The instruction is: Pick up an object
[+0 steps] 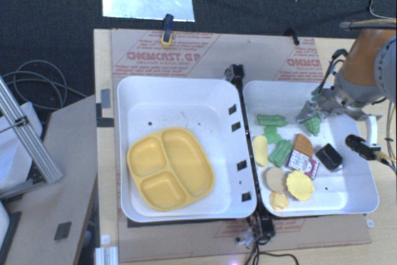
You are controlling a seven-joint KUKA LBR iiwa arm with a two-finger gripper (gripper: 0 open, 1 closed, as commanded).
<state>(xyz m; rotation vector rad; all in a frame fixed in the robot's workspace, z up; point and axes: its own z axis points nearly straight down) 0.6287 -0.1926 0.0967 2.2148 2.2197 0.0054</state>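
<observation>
My gripper (310, 115) is low over the back of the right bin (347, 195), at the end of the grey arm with its orange band (366, 56). A small green piece (313, 126) lies right at its tip, touching or nearly touching it. To the left lie a green pod (271, 120), a green chunk (272, 133) and a larger green piece (280, 152). Nearer the front are a pale yellow item (260, 150), a brown cracker (303, 144), a red and white packet (302, 162), a black block (329, 157), a tan disc (275, 179) and a yellow disc (299, 185).
The left bin (180, 93) holds a yellow divided plate (170, 167). A ridge with black clips (239, 127) separates the two bins. A yellow clamp (167, 39) sits at the bench's back edge. The right bin's front right corner is bare.
</observation>
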